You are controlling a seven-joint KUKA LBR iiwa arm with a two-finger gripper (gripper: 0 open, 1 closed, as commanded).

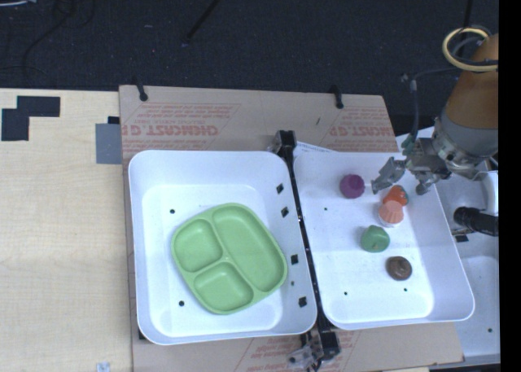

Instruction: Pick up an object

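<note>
I see the arm (472,106) entering from the right edge of the camera view, its orange band above a grey wrist; it leans down toward the upper right corner of the right bin (423,297); the hand (404,175) hangs over that bin's far side with its two fingers spread apart, one finger (387,175) reaching left toward the middle of the bin, the other (425,183) nearer the bin's right wall; nothing sits between them, so I read the hand as open and holding nothing.

Just below the hand lies the orange piece (393,204); it is longer than wide, its long axis running roughly from far to near, the redder end up by the fingers and the paler end toward me; I cannot tell whether a fingertip touches it.

I count four small things in the right bin: one purple ball (352,186) to the left of the hand, the one orange piece, one green lump (374,238) just below it, and one brown disc (399,268) nearest the front; all four sit apart from each other, in a loose line slanting down the bin's right half.

The left bin (155,191) holds one green tray (229,258) with three compartments, lying flat and turned at a slant; two bins in all stand side by side on the bench (57,224).
</note>
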